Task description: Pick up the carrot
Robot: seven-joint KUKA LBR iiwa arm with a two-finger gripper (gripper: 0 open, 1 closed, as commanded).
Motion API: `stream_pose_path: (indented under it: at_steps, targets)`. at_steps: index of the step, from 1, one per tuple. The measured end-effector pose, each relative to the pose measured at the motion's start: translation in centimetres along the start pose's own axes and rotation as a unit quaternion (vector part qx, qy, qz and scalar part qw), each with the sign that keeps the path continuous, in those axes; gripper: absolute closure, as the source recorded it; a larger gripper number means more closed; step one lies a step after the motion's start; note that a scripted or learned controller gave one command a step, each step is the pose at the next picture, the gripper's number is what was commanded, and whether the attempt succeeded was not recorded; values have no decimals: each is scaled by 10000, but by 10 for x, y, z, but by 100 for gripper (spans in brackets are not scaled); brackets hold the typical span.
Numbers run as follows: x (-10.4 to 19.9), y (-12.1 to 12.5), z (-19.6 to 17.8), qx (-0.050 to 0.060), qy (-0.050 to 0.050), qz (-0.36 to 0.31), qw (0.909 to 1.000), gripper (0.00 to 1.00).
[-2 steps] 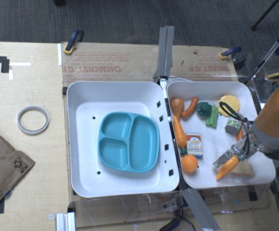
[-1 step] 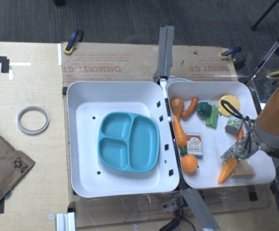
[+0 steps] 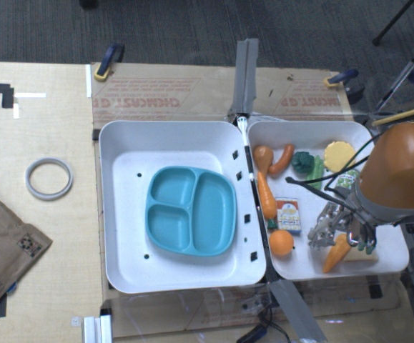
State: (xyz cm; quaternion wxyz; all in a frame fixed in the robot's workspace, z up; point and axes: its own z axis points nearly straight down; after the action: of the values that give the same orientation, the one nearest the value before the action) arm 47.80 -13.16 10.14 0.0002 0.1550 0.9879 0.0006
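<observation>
A short orange carrot [image 3: 334, 256] lies tilted near the front of the right bin [image 3: 389, 263]. My gripper [image 3: 337, 234] hangs right over its thick upper end, and the metal gripper body covers that end. A longer, slim orange carrot-like piece [image 3: 266, 195] lies along the right bin's left wall, well away from the gripper.
The right bin also holds a round orange [image 3: 281, 243], a small printed box [image 3: 287, 215], a red pepper-like piece [image 3: 282, 159], a brown piece [image 3: 263, 155], green broccoli [image 3: 307, 163] and a yellow item [image 3: 339, 153]. A blue divided plate [image 3: 191, 210] sits in the left bin [image 3: 121, 191].
</observation>
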Motion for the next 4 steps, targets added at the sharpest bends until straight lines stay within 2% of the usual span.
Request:
stream_pose_path:
  at_steps: [1,2,3,4]
  targets:
    - [-82,-11,9,3,-16,1741,9847,100]
    - [-82,-10,9,2,-16,1743,9847,0]
    - [-30,-69,4,-8,-124,331,9994,0]
    - [-23,-45,-39,3,-15,2399,9708,0]
